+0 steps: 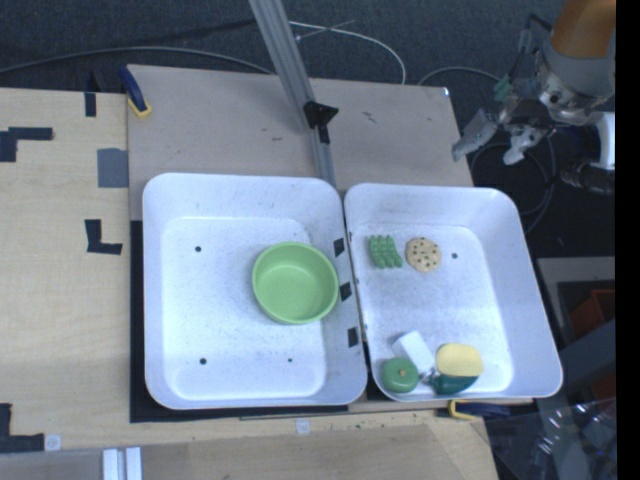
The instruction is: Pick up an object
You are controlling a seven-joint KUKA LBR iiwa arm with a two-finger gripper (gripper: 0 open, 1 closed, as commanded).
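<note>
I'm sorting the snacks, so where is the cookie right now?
The cookie lies in the right bin, near its back edge, just right of the small green ridged piece and apart from it.

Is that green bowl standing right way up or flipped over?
Right way up: the green bowl in the left bin shows its rim and hollow inside.

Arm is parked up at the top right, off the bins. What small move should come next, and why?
Probably swing the gripper down and left over the right bin, toward the cookie. It hangs outside the bins near the bench corner, holding nothing, and the cookie lies flat with bare floor around it, apart from the green ridged piece.
</note>
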